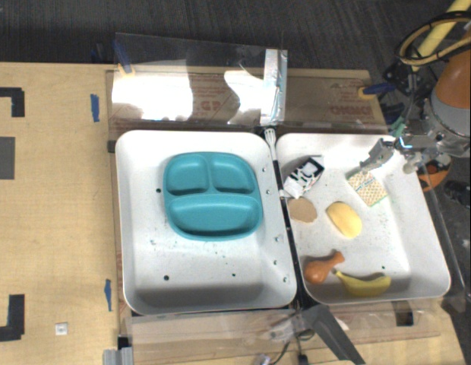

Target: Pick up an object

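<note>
Grey arm reaches in from the right, its gripper [389, 155] above the right bin's [425, 234] far corner; I cannot tell its state. Teal tray [213, 194] fills the left bin [137, 226]. A checkered packet [369, 188] lies just beside the gripper; yellow lemon [344, 220], banana [363, 282] and drumstick [324, 267] lie nearer.

Two white bins, left [137, 204] and right [429, 234], speckled with dark flecks. Teal divided tray [213, 194]. Black packet with white lettering [304, 175]. Tan disc [302, 211]. Yellow rounded lump [345, 220]. Cream packet with green-and-orange check print [369, 188]. Orange-brown drumstick [324, 267]. Yellow banana [363, 282]. Pale wood bench [53, 226] with black markings.
</note>
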